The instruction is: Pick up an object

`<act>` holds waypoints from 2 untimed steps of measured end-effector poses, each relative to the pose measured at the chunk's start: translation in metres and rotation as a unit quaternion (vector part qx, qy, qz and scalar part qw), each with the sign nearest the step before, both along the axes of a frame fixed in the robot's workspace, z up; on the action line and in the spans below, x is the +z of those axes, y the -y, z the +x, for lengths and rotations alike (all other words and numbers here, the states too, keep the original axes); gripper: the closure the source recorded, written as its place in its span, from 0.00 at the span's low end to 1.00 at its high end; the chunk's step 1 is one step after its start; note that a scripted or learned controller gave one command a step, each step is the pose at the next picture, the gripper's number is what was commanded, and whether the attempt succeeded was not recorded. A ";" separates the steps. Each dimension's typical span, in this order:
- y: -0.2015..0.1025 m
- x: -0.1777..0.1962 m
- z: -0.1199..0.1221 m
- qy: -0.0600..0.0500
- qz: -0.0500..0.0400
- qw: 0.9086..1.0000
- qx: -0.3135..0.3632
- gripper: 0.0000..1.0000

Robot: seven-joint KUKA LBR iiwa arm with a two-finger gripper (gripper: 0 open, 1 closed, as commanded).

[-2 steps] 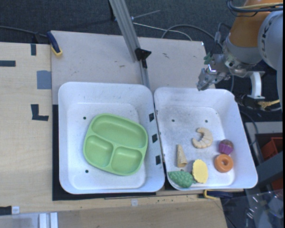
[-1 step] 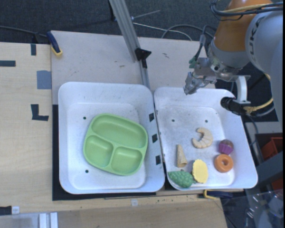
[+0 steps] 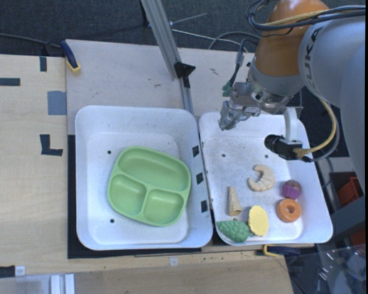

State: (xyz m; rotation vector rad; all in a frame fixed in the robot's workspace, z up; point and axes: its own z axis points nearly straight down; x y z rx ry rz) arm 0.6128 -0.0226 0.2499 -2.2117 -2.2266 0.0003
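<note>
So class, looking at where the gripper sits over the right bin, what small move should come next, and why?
Probably travel toward the near end of the right bin, then descend: the gripper hangs at its far edge, while the croissant and other toys lie nearer the camera.

The right bin (image 3: 216, 164) contains six items. A croissant (image 3: 262, 178), cone (image 3: 233, 201), purple piece (image 3: 292, 190), orange ring (image 3: 289, 210), yellow piece (image 3: 258, 220) and green piece (image 3: 234, 229) lie near its front.

Green 3-compartment plate (image 3: 149, 185) is seen mid left bin (image 3: 86, 164); blue-yellow clamp (image 3: 70, 56) is fixed at bench's (image 3: 24, 182) back edge.
</note>
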 end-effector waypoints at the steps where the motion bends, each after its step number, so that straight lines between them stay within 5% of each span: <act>1: -0.049 0.001 -0.035 -0.001 0.000 1.000 0.000 1.00; 2: -0.097 0.002 -0.058 -0.001 -0.001 1.000 0.000 1.00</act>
